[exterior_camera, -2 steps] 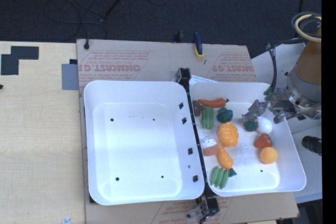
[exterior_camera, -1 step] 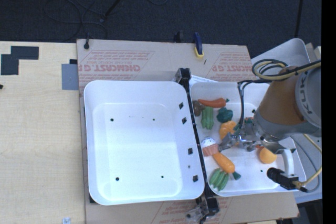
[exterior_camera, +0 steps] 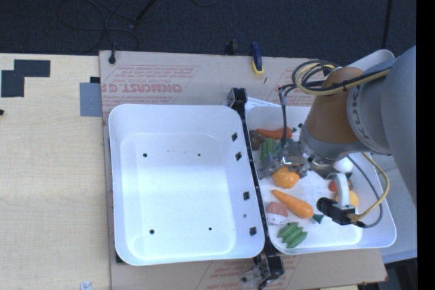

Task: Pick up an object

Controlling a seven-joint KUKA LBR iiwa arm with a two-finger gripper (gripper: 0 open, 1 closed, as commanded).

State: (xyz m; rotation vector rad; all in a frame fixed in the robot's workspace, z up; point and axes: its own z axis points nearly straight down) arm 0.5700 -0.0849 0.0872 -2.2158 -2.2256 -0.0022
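The arm (exterior_camera: 370, 105) is reaching in over the right bin (exterior_camera: 380, 234), beside the left bin (exterior_camera: 177, 183). The gripper (exterior_camera: 272, 158) is sitting low at the right bin's left side among the toy food; whether it is gripping anything cannot be told. A carrot (exterior_camera: 293, 203) is lying near an orange (exterior_camera: 286, 178), with green pods (exterior_camera: 293, 234) below.

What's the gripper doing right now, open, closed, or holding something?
Gripper: low in the right bin, among the toy vegetables; open or shut cannot be told.
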